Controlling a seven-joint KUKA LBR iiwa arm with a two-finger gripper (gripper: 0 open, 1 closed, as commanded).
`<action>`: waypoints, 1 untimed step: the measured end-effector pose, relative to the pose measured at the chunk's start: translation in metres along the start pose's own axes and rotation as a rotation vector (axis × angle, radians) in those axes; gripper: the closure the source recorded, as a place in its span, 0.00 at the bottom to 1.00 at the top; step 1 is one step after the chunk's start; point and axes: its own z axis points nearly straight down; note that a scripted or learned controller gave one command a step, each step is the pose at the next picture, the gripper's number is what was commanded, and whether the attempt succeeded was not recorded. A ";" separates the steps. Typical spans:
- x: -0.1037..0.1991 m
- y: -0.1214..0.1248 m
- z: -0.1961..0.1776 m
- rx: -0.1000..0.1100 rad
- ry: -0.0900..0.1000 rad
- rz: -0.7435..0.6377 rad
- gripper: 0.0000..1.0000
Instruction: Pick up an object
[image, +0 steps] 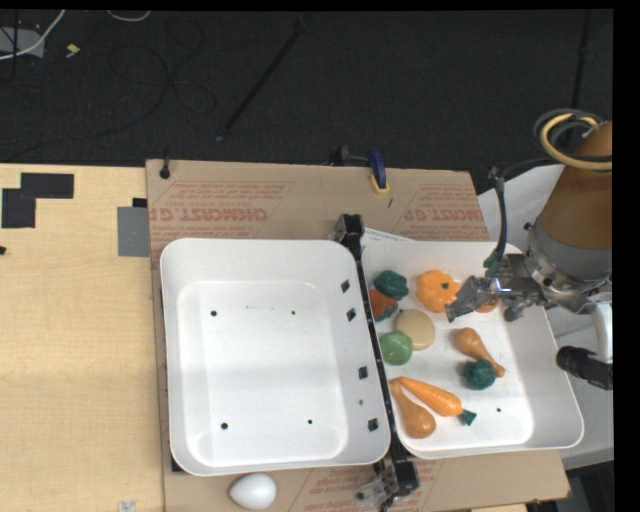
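- Since the task names no particular object, you can take any of the toy foods in the right bin (540, 425): a small pumpkin (437, 289), a carrot (432, 395), a green ball (396, 348), a pale round piece (416, 328) and a few more, all loose on the bin floor.
- They lie crowded toward the bin's left half, some touching, so a clean grip may be easier on the pumpkin or on the orange piece with a green end (478, 358), which stand more apart.
- Your pincer (470, 297) hangs low just right of the pumpkin, nothing visibly between its fingers; whether they are spread or closed I cannot tell.
- Next to it, the left bin (180, 330) is bare white plastic.
- Both bins rest on cardboard (250, 205) over the wooden tabletop (70, 330).
- One white egg (252, 490) lies outside on the cardboard, just below the left bin.
- Beyond is dark floor with cables.
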 end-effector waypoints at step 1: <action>0.024 0.017 0.162 0.001 0.000 -0.002 0.00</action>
